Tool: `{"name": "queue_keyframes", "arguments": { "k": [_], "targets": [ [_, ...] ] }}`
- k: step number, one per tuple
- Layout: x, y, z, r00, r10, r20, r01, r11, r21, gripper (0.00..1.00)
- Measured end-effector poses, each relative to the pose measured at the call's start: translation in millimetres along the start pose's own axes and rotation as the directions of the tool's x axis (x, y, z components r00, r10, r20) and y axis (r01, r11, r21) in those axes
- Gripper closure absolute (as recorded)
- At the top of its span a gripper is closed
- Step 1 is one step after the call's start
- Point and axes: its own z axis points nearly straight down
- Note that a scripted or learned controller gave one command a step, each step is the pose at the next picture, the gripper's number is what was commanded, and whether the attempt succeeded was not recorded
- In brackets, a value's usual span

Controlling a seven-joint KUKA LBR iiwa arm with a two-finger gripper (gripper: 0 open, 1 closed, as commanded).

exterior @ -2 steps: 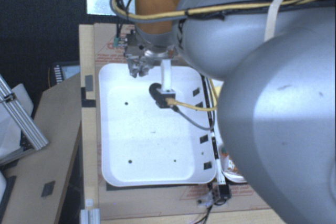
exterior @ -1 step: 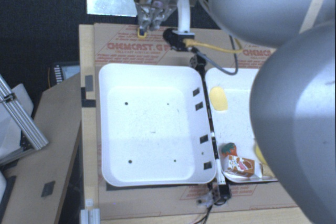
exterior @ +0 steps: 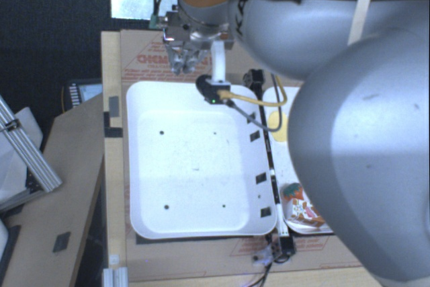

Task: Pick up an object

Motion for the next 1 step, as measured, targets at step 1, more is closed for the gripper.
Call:
{"name": "queue_keyframes", "arguments": {
  "k": [1],
  "targets": [
    [-21.6, -55.9, 101.8, 1.0, 0.002, 0.002, -0.002, 1.0, 0.007, 1.0]
  ]
}}
